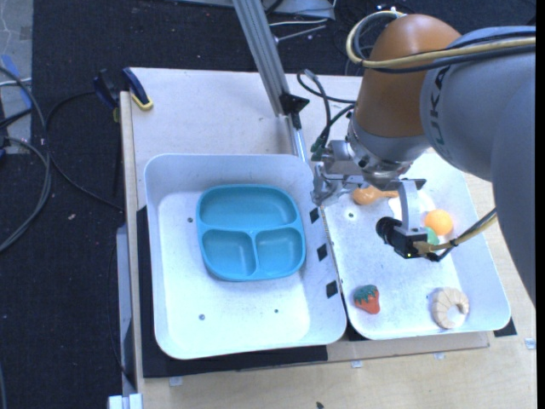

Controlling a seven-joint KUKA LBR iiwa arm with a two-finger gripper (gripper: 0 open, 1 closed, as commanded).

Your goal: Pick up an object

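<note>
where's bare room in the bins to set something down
Left bin: wide bare floor in front of the blue tray, plus a strip along its left side. Right bin: a gap between the strawberry and the pale shrimp-like toy. Crowded at the back of that bin, around the claw, orange ball and arm.

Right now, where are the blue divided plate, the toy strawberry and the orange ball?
blue divided plate (247, 210), camera view, bare floor of its large compartment.
toy strawberry (367, 300), camera view, red body.
orange ball (439, 221), camera view, its visible middle.
</note>
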